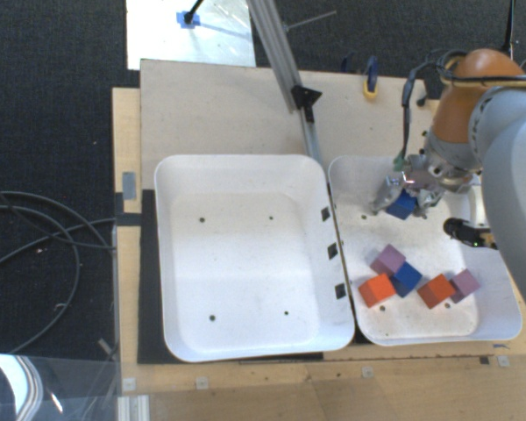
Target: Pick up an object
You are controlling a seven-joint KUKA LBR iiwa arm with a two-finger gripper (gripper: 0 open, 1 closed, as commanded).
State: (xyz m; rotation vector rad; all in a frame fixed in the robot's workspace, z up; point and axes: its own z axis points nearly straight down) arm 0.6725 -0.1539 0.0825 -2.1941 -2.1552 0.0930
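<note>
The grey arm [500, 147] with its orange band [469, 95] is reaching in from the right and is positioning the gripper [405, 198] over the far portion of the right bin [500, 323]. A blue block [403, 206] is sitting between the two fingers [386, 198], and the fingers are clamping on it from either side; whether the block is lifting clear of the bin floor cannot be told.

Five further blocks are lying in the near half of the same bin. A purple block [388, 260] is touching a second blue block [408, 278], and an orange block [377, 289] is lying just beside that blue one on its left. To the right, a second orange block [436, 291] is touching a second purple block [465, 282].

The left bin [245, 253] is standing directly beside the right bin, with their walls meeting along the centre line. A metal pole [276, 42] is crossing the bench [219, 103] behind the bins
</note>
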